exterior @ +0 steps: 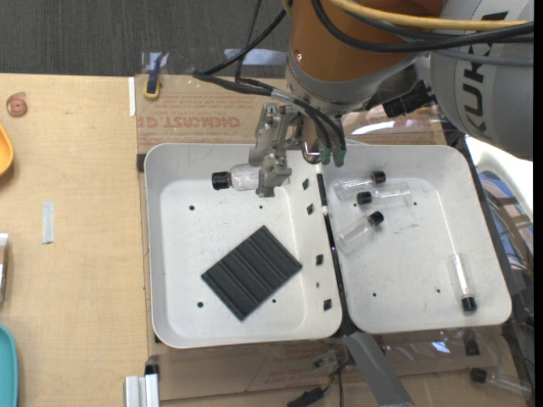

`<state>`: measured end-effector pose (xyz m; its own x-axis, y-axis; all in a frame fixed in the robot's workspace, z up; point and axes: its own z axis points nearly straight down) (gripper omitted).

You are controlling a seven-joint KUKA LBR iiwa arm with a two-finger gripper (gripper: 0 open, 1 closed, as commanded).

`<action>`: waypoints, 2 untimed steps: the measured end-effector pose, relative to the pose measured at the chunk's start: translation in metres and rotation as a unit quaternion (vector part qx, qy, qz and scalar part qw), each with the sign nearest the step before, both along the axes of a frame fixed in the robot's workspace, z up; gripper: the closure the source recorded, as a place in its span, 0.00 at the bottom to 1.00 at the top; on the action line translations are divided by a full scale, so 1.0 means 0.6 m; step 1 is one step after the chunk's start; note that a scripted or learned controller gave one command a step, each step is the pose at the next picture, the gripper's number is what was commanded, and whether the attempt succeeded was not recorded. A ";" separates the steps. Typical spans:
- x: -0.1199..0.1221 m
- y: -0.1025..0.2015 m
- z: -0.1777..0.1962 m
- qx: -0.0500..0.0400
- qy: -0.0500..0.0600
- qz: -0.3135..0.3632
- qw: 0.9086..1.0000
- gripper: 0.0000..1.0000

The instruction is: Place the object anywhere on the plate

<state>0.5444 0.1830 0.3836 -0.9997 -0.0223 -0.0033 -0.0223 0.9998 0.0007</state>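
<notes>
a: status? where's the vial?
b: clear vial with black cap (235, 178) sits in the gripper (270, 179), fingers clamped on it, above the dark ribbed plate (252, 272), toward the left bin's (170, 253) back wall.
a: placed?
b: no, carry and release left.

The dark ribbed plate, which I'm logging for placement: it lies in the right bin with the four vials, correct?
Not quite. The camera view shows the plate in the left bin; the four vials do lie in the right bin.
</notes>
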 end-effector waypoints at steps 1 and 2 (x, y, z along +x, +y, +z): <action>0.052 0.026 -0.047 0.000 0.000 0.198 0.980 1.00; 0.126 0.076 -0.148 0.000 0.000 0.384 0.924 1.00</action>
<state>0.6199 0.2285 0.2946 -0.6899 -0.7239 -0.0038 -0.7239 0.6899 0.0007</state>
